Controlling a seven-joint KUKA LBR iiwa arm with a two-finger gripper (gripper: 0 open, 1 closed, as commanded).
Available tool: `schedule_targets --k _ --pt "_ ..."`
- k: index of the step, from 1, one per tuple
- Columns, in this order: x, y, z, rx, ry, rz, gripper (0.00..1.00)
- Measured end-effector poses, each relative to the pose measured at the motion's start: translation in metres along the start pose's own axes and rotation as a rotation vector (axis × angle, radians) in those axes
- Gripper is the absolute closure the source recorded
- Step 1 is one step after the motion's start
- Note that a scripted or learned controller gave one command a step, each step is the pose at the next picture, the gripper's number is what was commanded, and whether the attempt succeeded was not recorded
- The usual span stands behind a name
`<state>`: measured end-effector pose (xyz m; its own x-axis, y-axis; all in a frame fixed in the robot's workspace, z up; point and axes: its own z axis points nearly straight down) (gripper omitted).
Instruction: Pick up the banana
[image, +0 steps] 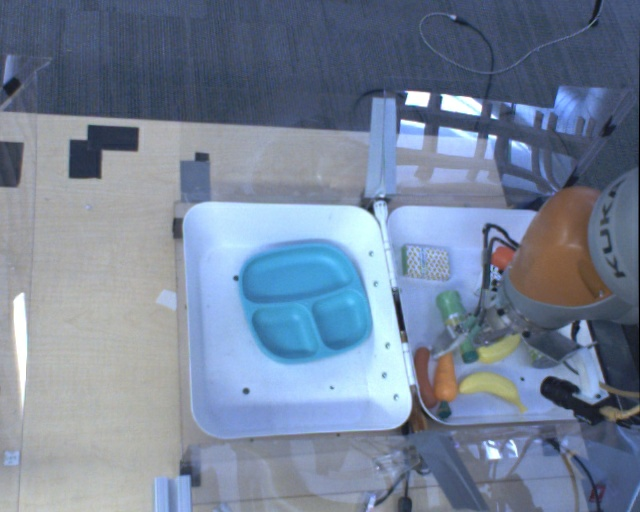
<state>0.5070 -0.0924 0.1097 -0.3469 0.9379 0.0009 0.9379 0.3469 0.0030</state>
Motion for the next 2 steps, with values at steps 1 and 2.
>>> schedule_targets --k 1,2 --pt "-0.046 -0.035 0.02 -0.007 -0.002 -0.119 0.0" --pt "-0.046 -0.033 0.01 -0.011 -0.004 -0.118 1.0"
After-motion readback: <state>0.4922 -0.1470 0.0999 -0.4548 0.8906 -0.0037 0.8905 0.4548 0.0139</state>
